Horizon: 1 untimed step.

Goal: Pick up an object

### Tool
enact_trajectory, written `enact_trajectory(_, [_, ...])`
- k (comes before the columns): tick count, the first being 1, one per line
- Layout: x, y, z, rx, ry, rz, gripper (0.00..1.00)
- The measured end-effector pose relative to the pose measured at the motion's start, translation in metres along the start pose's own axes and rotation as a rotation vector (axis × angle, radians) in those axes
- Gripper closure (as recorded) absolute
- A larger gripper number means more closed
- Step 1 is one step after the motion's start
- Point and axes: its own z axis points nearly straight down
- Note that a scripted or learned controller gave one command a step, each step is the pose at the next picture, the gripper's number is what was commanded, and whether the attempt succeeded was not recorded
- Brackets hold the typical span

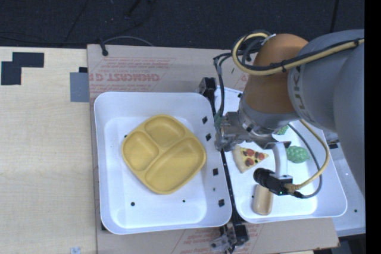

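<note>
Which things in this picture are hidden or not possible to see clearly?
- Gripper: camera view, the wrist covers it, so open or shut is unknown.
- Right bin: its far part lies under the arm.
- Green toy: partly behind a cable; shape unclear.
- Tan object: top end under the black cable plug; identity unclear.
- Pizza toy: upper edge under the wrist.

We see a glossy plastic yellow tray (164, 153), smooth white bins (113, 122), perhaps cardboard (149, 71) beneath, matt.
</note>
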Motion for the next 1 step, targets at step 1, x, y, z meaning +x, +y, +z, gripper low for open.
enact_trajectory(1, [0.0581,0.0137,-0.0123,-0.002,-0.001,-0.001,1.0])
